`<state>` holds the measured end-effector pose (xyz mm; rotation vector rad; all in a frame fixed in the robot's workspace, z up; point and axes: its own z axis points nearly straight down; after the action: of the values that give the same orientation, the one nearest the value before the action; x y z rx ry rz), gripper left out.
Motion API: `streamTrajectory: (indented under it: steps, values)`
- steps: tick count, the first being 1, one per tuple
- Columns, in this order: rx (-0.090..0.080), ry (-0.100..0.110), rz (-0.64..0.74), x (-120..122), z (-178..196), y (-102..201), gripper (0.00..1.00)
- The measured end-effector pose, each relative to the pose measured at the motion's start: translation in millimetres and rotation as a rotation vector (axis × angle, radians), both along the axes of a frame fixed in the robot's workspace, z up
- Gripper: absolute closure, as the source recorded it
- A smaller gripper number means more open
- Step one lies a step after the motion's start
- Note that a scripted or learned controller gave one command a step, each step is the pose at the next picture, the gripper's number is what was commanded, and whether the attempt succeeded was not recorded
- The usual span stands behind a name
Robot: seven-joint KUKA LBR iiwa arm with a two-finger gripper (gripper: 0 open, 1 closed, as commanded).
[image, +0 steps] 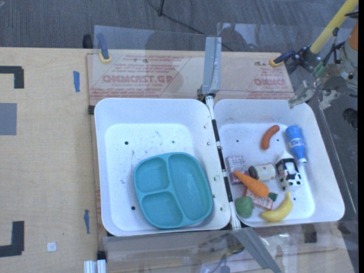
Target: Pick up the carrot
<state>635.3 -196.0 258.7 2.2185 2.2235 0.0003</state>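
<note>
The carrot [252, 183], orange with a green stub at its lower right end, lies slanted in the lower middle of the right bin [250, 117]. It rests among other toys, partly on a red and white packet [235, 164]. My gripper [314, 97] hangs beyond the right bin's far right corner, well up and to the right of the carrot. Its fingers stand open with nothing between them.
Around the carrot lie a green vegetable [244, 206], a banana [279, 209], a black and white cow toy [289, 174] and a small white block [263, 171]. Farther back are an orange sausage [269, 136] and a blue bottle [294, 143]. A teal divided plate [172, 189] sits in the left bin [148, 127].
</note>
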Motion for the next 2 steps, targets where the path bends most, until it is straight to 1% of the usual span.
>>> streamTrajectory:
  steps: [1, 2]
  values:
    - [0.000, 0.000, 0.154, -49.8, -109.7, 47.7, 0.00]
    - [-0.001, -0.003, -0.171, 6.1, -100.8, 38.4, 0.00]
